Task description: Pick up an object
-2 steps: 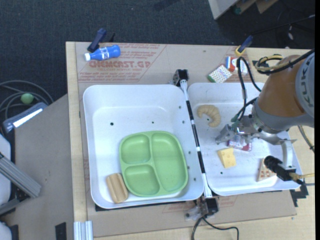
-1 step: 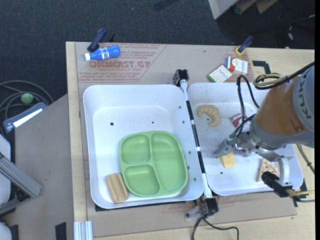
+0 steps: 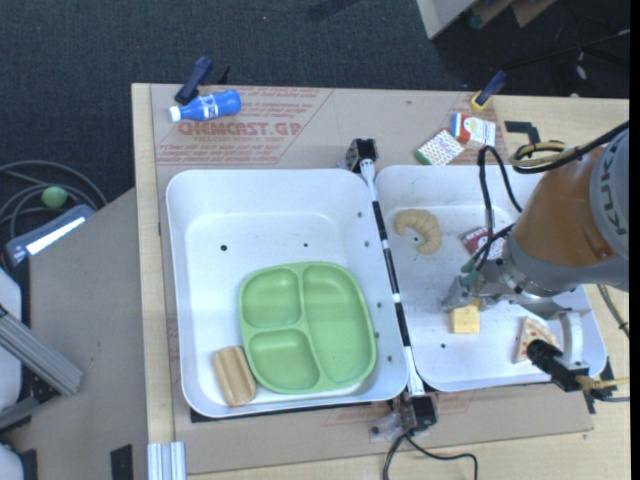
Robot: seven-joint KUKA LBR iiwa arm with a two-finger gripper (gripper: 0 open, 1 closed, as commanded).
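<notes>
My own arm (image 3: 570, 223) hides part of the right bin (image 3: 440, 363), my pincer (image 3: 468, 293) low over the yellow cheese cube (image 3: 465, 320) — whether apart or together I cannot tell — on a wooden bench (image 3: 250, 118).

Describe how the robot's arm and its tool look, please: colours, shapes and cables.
The arm is a thick rounded body, grey with a broad orange band above the wrist. A grey cylindrical wrist section sits below the band. Black cables loop beside it, and thin coloured wires run down near the tool, which is small, dark grey and metallic.
</notes>
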